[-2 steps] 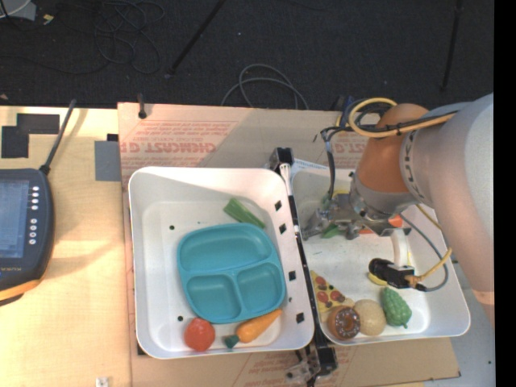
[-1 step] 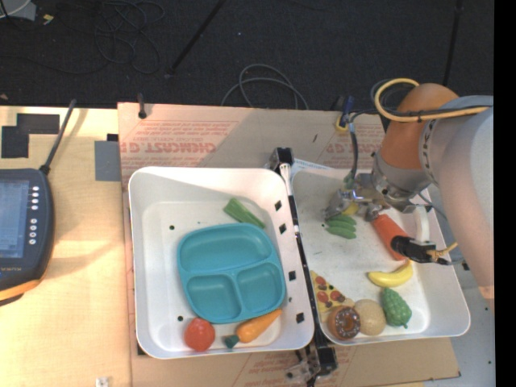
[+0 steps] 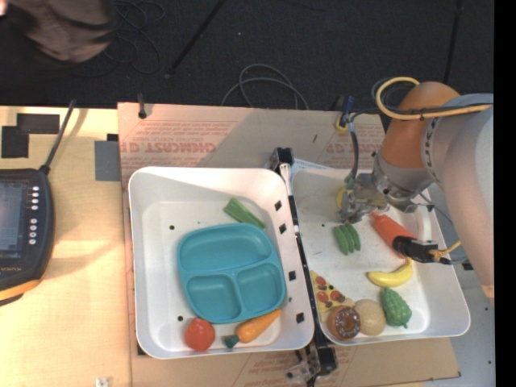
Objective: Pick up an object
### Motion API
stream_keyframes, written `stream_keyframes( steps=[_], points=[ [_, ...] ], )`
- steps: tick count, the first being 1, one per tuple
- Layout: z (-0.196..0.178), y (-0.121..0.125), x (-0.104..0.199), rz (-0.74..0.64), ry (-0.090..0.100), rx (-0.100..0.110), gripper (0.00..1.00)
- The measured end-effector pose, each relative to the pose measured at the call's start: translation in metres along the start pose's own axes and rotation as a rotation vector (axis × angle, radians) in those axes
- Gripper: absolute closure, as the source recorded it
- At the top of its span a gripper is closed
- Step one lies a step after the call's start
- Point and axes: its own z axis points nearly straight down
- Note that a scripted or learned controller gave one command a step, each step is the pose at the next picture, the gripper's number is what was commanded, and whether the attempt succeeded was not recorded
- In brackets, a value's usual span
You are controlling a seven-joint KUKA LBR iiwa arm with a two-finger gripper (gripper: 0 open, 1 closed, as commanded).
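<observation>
We note the arm (image 3: 451, 160) reaching in over the right bin (image 3: 451, 317), its bulk covering that bin's far right corner. In the left bin (image 3: 153, 208) a teal divided plate (image 3: 230, 268) fills the middle, with a green leafy piece (image 3: 243, 212) at its far edge, a tomato (image 3: 199, 333) and a carrot (image 3: 256, 326) along the near wall. The gripper (image 3: 355, 204) sits low near the far wall of the right bin, just above a bundle of green beans (image 3: 347, 237), the likeliest target; whether the jaws are apart or together we cannot tell, since the wrist hides them. A red-orange piece (image 3: 391, 228) lies just beside the beans, toward the right wall. Along the near wall sit a banana (image 3: 391, 275), a green bumpy item (image 3: 396, 306), a pale round item (image 3: 370, 316), a doughnut (image 3: 345, 322) and a pizza slice (image 3: 325, 290). Risks as we judge them: the beans lie flat and thin, so the jaws may close over them and grab nothing; a slight offset could nudge the red-orange piece or scrape the bin floor; a yellow thing close under the gripper, unclear, may get caught instead.
</observation>
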Motion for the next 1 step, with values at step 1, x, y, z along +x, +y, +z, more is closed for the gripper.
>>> stream_keyframes(
  steps=[1],
  points=[
    [-0.0004,0.0009,0.0009,-0.002,0.000,-0.003,0.00]
  ],
)
